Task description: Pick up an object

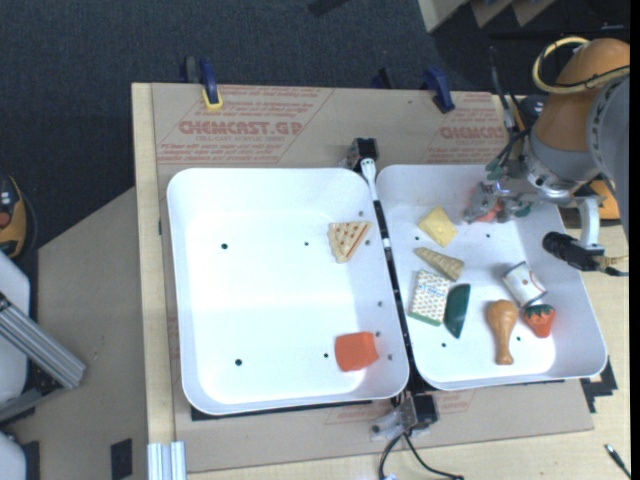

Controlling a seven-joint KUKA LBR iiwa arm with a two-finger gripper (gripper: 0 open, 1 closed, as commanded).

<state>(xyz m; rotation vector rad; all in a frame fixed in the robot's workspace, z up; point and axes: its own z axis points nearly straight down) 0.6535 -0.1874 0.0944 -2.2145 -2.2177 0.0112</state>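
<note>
closest to the camera, an orange block (356, 351) sits near the front edge of the left bin (200, 268), with a tan waffle-patterned wedge (347, 239) farther back beside the divider. the right bin (575, 363) carries the rest: a yellow cheese-like piece (437, 225), a tan cone (440, 262), a checkered card (430, 297) touching a dark green piece (457, 309), a drumstick (503, 327), a small white cup (523, 283) and a strawberry-like piece (541, 319). the gripper (492, 206) hangs over the back of the right bin, just right of the yellow cheese-like piece and apart from it; the cone lies nearer the front, to its left. nothing is seen between its tips, and whether they are spread or pressed together cannot be told at this angle. the arm (570, 118) comes in from the right.
</note>
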